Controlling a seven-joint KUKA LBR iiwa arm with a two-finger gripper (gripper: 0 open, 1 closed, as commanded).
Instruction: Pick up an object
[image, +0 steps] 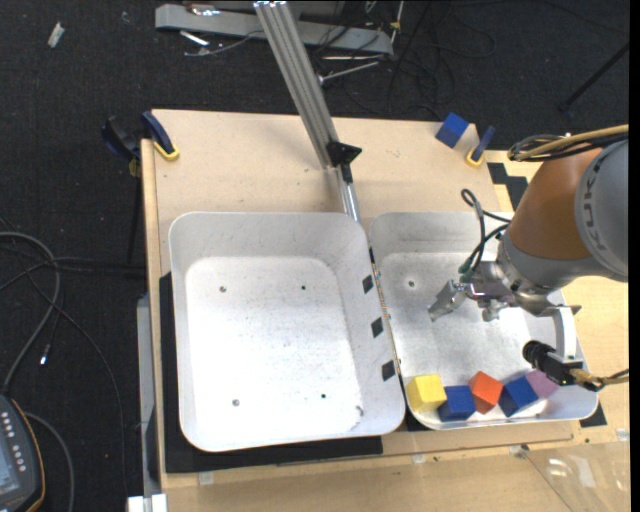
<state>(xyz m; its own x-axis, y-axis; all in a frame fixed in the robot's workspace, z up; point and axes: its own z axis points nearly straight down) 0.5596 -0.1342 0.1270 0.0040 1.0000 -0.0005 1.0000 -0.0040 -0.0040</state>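
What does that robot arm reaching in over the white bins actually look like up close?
The thick rounded arm is grey with a broad orange band above the wrist. Dark cables curl along the wrist, and yellowish cables run past its upper side. At its end sits a small grey metal gripper with thin fingers.

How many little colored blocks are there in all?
6. Five line the right bin's near edge: yellow block, blue block, orange block, second blue block, purple block. A sixth blue block sits on the bench's far corner. The arm may hide others.
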